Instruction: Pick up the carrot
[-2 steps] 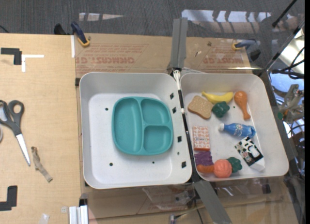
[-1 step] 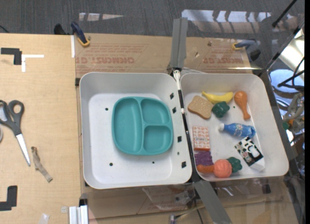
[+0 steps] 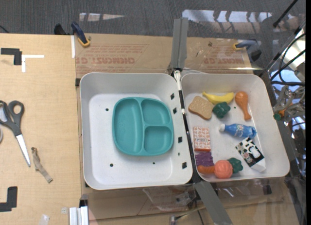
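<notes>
Two shallow white bins sit side by side on the bench. The left white bin [image 3: 92,136] holds a teal plastic plate [image 3: 143,127] with three compartments, lying flat in the middle of it.

The right white bin [image 3: 269,136] holds the toy food. What appears to be the orange toy carrot [image 3: 205,169] lies along the bin's near wall, towards its near-left corner. A round peach-coloured toy fruit [image 3: 223,169] lies against its right end and hides part of it. A dark green piece [image 3: 236,164] sits just to the right of that fruit; whether it is the carrot's top cannot be told. A purple bunch of toy grapes [image 3: 204,158] touches the carrot on its far side.

Farther back lie a red-and-white printed box [image 3: 201,138], a tan slice of toy bread [image 3: 200,107], a yellow toy banana [image 3: 218,96], a dark green toy vegetable [image 3: 221,110] and an orange club-shaped toy [image 3: 243,104]. A blue-and-white bottle [image 3: 238,130] and a black-and-white cow-print carton [image 3: 250,154] lie on the right side.

A pair of grey-handled scissors [image 3: 14,128] rests on the bench, well left of the bins.

Whether the end effector is apart or together cannot be told here.
</notes>
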